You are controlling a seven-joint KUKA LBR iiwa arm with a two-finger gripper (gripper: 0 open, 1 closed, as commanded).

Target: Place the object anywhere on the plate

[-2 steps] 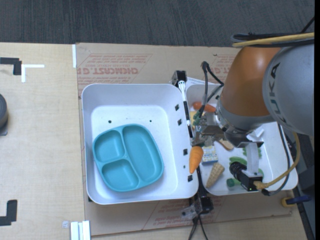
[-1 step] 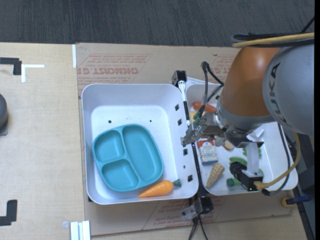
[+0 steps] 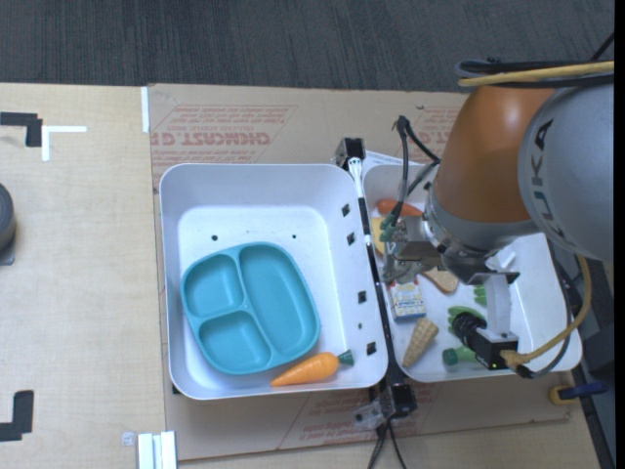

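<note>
A teal plate (image 3: pixel 252 307) with three compartments lies in the left bin (image 3: pixel 244 189). An orange toy carrot (image 3: pixel 307 368) rests beside the plate at the bin's front wall. The arm's orange and grey wrist hangs over the right bin (image 3: pixel 547 262), and the gripper (image 3: pixel 402 252) points down at that bin's left side, above a pile of small food toys. A small white and blue box (image 3: pixel 408 302), a waffle cone (image 3: pixel 420 340) and a bread-like piece (image 3: pixel 441 281) lie just below it.
Green toy pieces (image 3: pixel 467 317) lie at the front of the right bin. An orange-red item (image 3: pixel 391 206) peeks out behind the gripper. A black cable and camera mount (image 3: pixel 488 345) hang off the arm. The bins' shared wall runs between plate and gripper.
</note>
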